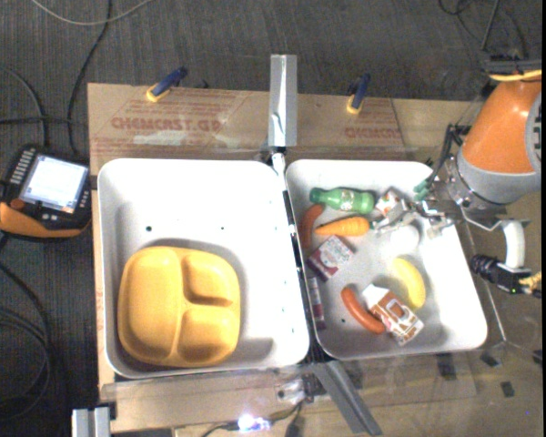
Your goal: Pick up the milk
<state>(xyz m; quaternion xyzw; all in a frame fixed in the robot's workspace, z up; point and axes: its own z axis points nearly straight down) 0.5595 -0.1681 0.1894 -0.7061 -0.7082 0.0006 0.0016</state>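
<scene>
The milk, a small white carton with orange-brown print (pixel 396 316), lies on its side near the front of the right bin (pixel 464 321), next to a red sausage (pixel 360 307). My gripper (pixel 399 212) hangs over the back of that bin, just right of a green bottle (pixel 342 198) and a carrot (pixel 343 228). It is well behind the carton and apart from it, and nothing shows in its grasp.
A maroon and white box (pixel 330 256) lies mid-bin, and a yellow banana (pixel 410 282) sits right of centre. The left bin (pixel 127 189) holds a yellow divided tray (pixel 180 305). A teach pendant (pixel 42 192) rests off the bench at far left.
</scene>
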